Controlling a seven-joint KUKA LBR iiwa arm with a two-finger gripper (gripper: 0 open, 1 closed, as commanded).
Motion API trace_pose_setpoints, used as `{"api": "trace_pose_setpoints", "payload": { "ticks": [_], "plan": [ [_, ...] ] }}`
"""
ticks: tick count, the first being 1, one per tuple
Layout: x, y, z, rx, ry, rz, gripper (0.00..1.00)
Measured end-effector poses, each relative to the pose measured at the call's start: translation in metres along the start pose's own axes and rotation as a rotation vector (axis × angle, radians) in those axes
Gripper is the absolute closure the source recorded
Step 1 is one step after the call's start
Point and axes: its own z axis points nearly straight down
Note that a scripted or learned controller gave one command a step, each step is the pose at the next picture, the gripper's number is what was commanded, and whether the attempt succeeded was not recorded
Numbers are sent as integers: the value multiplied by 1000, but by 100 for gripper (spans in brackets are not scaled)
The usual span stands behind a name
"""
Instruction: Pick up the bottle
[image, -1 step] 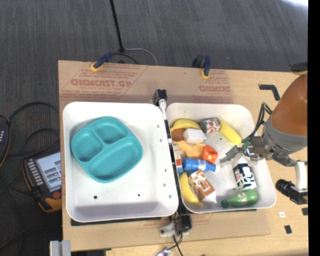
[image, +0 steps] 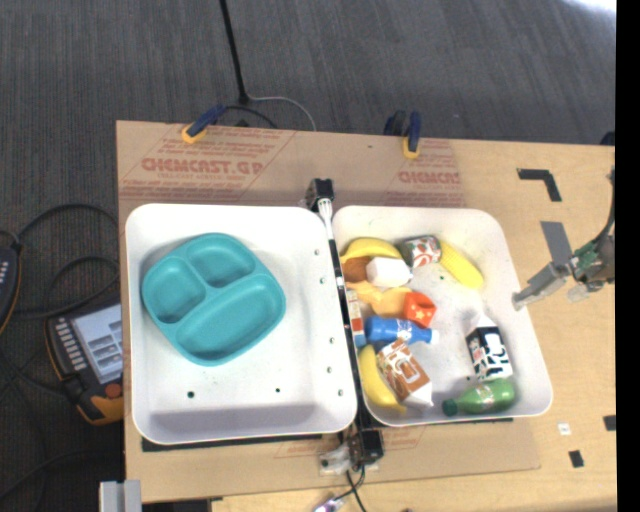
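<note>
The right white bin (image: 500, 232) holds a jumble of items. Among them, a blue bottle (image: 393, 330) with a white cap lies on its side near the bin's middle. A small black-and-white bottle (image: 488, 353) lies toward the right wall. A green bottle (image: 482, 398) lies along the front edge. My gripper (image: 560, 275) hangs at the far right, outside the bin's right wall, over the bench and apart from all the bottles. Nothing is seen in it.
Also in the right bin are yellow bananas (image: 461, 266), a can (image: 421, 250), an orange toy (image: 415, 306) and a brown snack packet (image: 405, 371). The left bin (image: 240, 405) holds a teal divided plate (image: 212, 297). Clamps (image: 411, 135) grip the board's far edge.
</note>
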Motion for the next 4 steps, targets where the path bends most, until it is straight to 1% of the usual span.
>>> {"api": "trace_pose_setpoints", "payload": {
  "ticks": [1, 2, 3, 4],
  "plan": [
    [1, 1, -9, 0, 0, -1, 100],
    [-4, -1, 121, 1, 4, -483, 100],
    [-13, 54, 183, -21, -14, -463, 100],
    [-9, 12, 30, -3, -1, -715, 100]
  ]
}}
